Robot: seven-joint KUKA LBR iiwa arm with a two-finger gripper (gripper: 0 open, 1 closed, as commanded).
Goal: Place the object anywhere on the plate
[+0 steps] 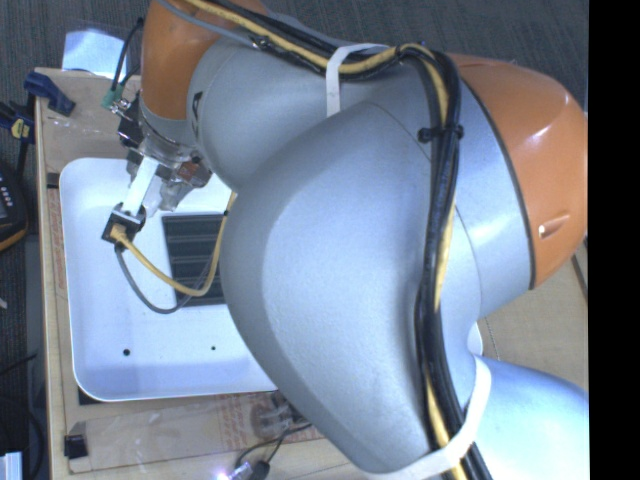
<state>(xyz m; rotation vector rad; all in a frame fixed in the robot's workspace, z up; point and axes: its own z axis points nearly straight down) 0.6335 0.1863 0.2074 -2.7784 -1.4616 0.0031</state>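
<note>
Wooden bench (180,428) bears one white bin (130,318). In it lies one dark grey ribbed rectangular slab (192,243), flat, partly hidden by the arm (350,268). The gripper (170,175) hangs by its upper edge; whether it grips anything cannot be told.

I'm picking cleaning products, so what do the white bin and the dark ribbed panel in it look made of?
White bin: probably moulded plastic, smooth and slightly glossy; rounded corners and soft sheen suggest it. Dark ribbed panel: matte dark grey, perhaps plastic or rubber; parallel ridges show, the arm covers part.
</note>
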